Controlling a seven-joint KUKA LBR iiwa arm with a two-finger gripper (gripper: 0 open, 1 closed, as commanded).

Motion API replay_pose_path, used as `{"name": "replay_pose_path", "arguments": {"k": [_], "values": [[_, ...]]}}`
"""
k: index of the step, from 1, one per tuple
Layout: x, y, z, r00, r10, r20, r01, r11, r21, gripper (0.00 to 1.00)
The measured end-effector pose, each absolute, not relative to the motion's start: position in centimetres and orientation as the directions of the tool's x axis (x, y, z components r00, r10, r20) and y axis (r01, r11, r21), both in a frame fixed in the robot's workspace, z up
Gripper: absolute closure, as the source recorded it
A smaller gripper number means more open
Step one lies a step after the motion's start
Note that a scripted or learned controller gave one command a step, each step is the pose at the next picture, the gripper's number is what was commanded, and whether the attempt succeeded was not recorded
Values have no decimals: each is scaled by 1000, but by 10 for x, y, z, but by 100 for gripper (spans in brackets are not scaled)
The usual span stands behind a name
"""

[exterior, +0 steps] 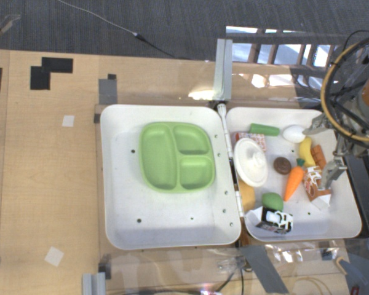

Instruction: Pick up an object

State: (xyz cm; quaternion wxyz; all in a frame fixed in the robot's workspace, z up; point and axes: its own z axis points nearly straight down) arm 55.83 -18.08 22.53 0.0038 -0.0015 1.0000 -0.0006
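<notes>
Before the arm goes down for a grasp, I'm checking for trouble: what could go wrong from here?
The right bin is crowded. The carrot, banana and small carton lie close together, so the fingers could hit a neighbour or catch two things. The white lid leans on the divider and may slide. The gripper sits near the bin's right wall, which it might clip.

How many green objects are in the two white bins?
3. The green divided plate lies in the left bin. In the right bin, a green cucumber lies near the back, and a round green item near the front. Others may be hidden.
</notes>
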Motion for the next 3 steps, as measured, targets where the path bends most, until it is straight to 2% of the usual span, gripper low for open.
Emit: {"name": "replay_pose_path", "arguments": {"k": [1, 2, 3], "values": [[502, -173, 108, -1000, -21, 4, -21, 1000, 3, 0], [501, -151, 87, -1000, -9, -9, -9, 1000, -1, 0], [495, -138, 87, -1000, -7, -10, -7, 1000, -2, 0]]}}
